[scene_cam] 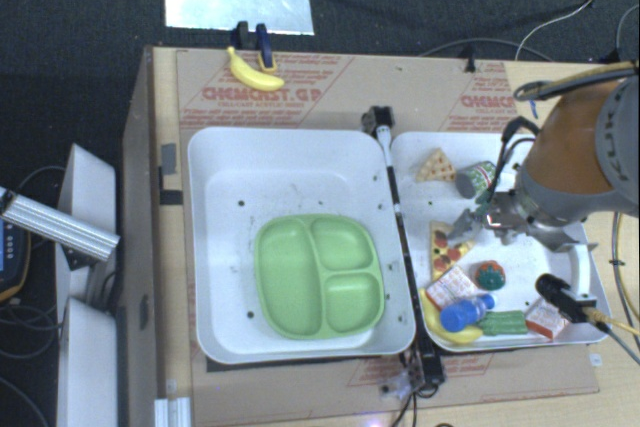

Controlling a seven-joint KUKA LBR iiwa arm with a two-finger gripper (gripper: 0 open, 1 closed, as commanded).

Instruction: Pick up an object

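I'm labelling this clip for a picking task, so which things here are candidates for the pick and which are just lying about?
Candidates, in the right bin by the gripper:
can
cracker wedge
pizza slice
red-green ball
blue bottle
green block

Lying about:
green divided tray in the left bin
banana on the bench beyond the bins

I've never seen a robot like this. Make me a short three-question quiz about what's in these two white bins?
1. True or false: the green divided plate lies in the left bin.
2. Which thing lies outside both bins, on the board behind them? A) banana B) can C) blue-capped bottle
3. Fill in: the gripper hangs over the ____ bin.

Key: 1. True. 2. A; the can and the bottle are both in the right bin. 3. Right; it is low among the toys, just below the can.
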